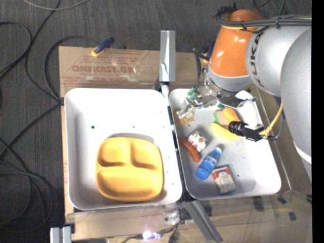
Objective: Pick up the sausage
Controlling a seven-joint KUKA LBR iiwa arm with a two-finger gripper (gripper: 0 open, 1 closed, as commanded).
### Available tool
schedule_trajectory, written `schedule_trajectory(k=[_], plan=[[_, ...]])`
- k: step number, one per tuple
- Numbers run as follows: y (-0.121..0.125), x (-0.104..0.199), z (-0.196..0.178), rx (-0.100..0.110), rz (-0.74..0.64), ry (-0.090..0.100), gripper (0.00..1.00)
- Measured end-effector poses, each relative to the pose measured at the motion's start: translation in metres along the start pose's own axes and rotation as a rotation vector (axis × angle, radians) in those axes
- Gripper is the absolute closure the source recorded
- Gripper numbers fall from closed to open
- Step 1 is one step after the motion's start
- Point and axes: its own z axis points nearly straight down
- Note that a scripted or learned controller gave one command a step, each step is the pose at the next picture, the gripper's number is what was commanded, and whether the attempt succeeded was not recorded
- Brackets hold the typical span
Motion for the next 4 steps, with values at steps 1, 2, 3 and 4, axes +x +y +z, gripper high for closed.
schedule_trajectory(k=[1,2,3,4], plan=[[0.000,0.000,0.000,0.000,0.000,-0.001,0.00],[0.000,0.000,0.000,0.000,0.000,-0.001,0.00],[0.088,0.056,0.034,-0.002,-0.193,-0.002,0.00],[0.109,0.116,0.100,-0.001,-0.182,-0.001,0.00]])
